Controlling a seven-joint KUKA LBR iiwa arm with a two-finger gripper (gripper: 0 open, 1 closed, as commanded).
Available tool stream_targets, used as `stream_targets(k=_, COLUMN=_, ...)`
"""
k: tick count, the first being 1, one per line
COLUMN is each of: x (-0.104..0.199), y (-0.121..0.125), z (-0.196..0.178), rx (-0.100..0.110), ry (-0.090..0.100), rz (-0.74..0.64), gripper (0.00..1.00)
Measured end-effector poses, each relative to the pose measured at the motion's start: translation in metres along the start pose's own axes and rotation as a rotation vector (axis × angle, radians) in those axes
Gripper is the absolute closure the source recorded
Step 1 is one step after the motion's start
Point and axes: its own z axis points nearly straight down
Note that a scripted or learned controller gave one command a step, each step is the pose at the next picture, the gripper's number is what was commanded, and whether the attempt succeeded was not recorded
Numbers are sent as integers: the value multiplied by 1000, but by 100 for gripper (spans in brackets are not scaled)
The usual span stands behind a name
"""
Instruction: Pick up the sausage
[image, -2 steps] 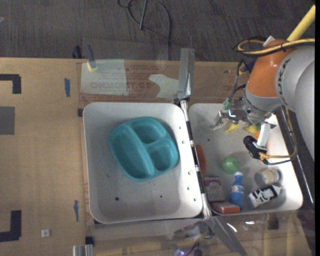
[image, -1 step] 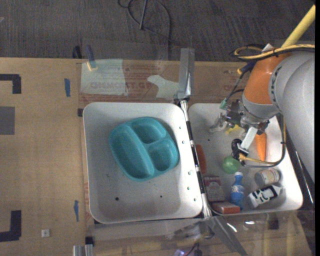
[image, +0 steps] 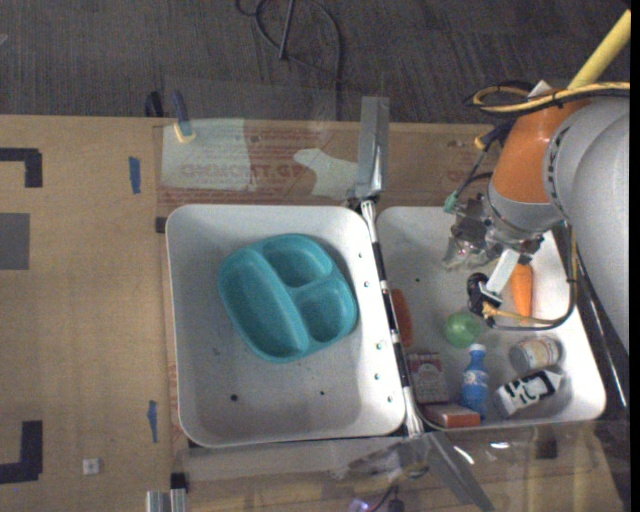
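The sausage (image: 400, 316) is a slim reddish-brown piece lying lengthwise against the left wall of the right bin (image: 420, 232). My gripper (image: 459, 250) hangs over the upper middle of that bin, up and to the right of the sausage and apart from it. The orange-banded wrist sits just behind the gripper. Nothing shows between the gripper and the bin floor beneath it.
The right bin also holds a green ball (image: 462, 328), an orange carrot (image: 521, 288), a blue bottle (image: 475, 376), a red box (image: 427, 376), a can (image: 535, 352) and a black-and-white item (image: 528, 391). A teal divided plate (image: 288, 295) lies in the left bin (image: 200, 380).
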Motion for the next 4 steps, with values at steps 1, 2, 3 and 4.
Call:
stream_targets(k=1, x=0, y=1, z=-10, rx=-1, ry=0, rz=0, gripper=100)
stream_targets(k=2, x=-1, y=2, z=-20, rx=-3, ry=0, rz=1, gripper=100)
stream_targets(k=3, x=-56, y=-2, z=11, rx=0, ry=2, rz=-346, gripper=100)
stream_targets(k=4, x=-57, y=0, z=0, rx=-4, ry=3, rz=-341, gripper=100)
